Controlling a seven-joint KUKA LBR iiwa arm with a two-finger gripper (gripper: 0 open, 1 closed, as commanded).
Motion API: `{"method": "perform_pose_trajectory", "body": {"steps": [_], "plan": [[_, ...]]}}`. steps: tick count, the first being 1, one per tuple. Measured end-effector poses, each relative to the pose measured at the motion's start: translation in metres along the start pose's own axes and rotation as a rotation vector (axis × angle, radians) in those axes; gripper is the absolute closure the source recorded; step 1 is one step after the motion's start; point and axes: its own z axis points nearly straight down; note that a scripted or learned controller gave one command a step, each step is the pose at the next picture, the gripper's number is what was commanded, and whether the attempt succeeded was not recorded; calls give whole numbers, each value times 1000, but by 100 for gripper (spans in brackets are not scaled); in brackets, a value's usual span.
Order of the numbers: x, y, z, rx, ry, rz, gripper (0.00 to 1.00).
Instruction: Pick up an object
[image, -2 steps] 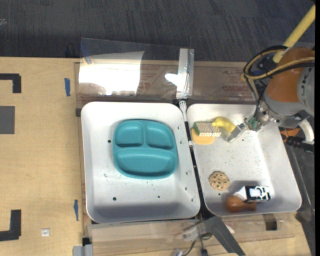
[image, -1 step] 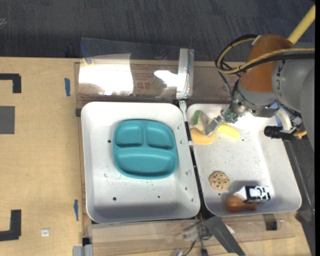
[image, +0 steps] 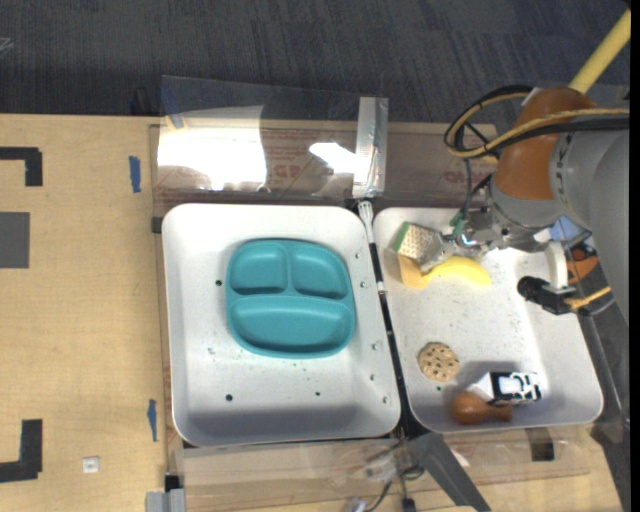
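The right bin (image: 560, 350) holds several small objects. A yellow banana-shaped piece (image: 462, 273) lies near its far left corner, with a green and white wedge (image: 409, 240) just left of it. My gripper (image: 450, 246) is low over this pair, right against the top of the yellow piece, and it hides part of both. Nearer the front lie a round speckled cookie (image: 437, 360), a brown rounded object (image: 468, 406) and a small black and white object (image: 516, 385).
In the left bin (image: 190, 390) rests a teal divided plate (image: 291, 297). The grey arm with its orange band (image: 530, 165) and looped cables hangs over the right bin's far right corner. A black part of the arm (image: 545, 293) sticks out over the bin's right side.
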Motion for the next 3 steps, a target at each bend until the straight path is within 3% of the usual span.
{"method": "perform_pose_trajectory", "body": {"steps": [2,3], "plan": [[33,-89,-1,-4,0,-12,0],[43,-130,-1,-5,-2,-102,0]]}}
